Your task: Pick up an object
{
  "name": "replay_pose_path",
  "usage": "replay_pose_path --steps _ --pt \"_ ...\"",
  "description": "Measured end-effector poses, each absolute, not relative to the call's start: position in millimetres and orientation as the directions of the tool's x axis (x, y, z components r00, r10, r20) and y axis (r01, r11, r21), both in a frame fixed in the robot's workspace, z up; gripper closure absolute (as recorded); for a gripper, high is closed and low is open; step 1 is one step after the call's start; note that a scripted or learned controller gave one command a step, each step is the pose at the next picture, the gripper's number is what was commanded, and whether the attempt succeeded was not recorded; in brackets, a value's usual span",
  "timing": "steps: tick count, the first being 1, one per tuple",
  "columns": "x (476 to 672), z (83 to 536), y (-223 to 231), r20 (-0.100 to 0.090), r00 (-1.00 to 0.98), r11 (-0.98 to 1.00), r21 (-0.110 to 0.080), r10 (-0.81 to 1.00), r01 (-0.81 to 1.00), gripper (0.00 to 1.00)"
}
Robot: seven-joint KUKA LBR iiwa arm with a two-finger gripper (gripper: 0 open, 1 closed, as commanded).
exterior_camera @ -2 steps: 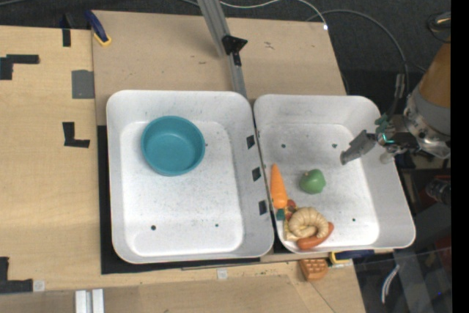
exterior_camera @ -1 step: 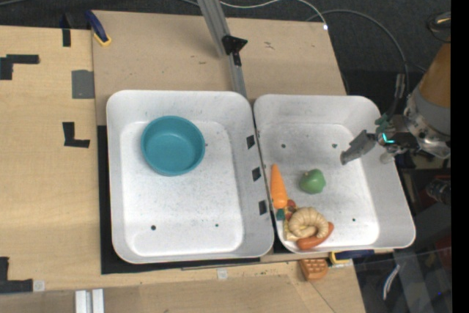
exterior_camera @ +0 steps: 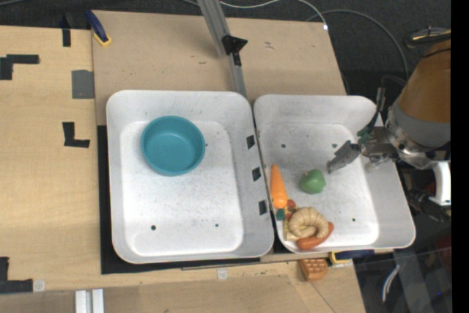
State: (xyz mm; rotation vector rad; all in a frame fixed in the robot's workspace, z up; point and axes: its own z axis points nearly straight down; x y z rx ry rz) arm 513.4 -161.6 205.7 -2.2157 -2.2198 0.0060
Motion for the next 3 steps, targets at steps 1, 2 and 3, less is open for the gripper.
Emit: replay_pose_path --steps 1,2,3 --pt "514.6 159 -168 0.000 -0.001 0.001 -0.006 1.000 1.000 0.00" --pt "514.0 101 -176 0.000 0.000 0.000 -0.006 1.000 1.000 0.00" --pt "514.7 114 -175 0.002 -0.002 0.002 -0.004 1.000 1.000 1.00"
